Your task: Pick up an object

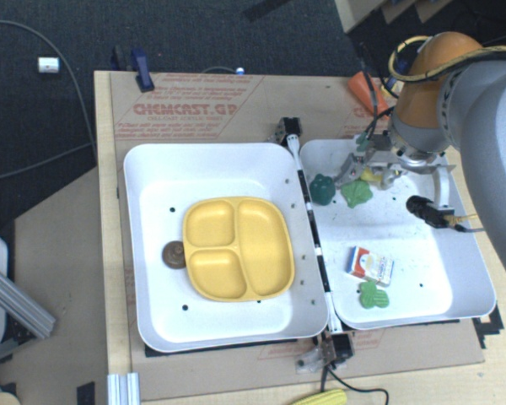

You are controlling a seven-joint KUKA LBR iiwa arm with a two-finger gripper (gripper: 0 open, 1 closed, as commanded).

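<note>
Two bins | gripper (364,169) low at right bin's (422,302) far edge, over light-green object (357,194) (finger state: can't tell) | yellow divided plate (236,248) mid left bin (152,184)

The arm (481,99) has a broad, smooth grey shell with rounded shape. Above the wrist there is an orange band (430,78), also rounded and a little glossy. A yellow cable and a black cable make a loop close to this band. The tool (373,160) is a small part of silver metal with dark details, and thin wires are near it.
</note>
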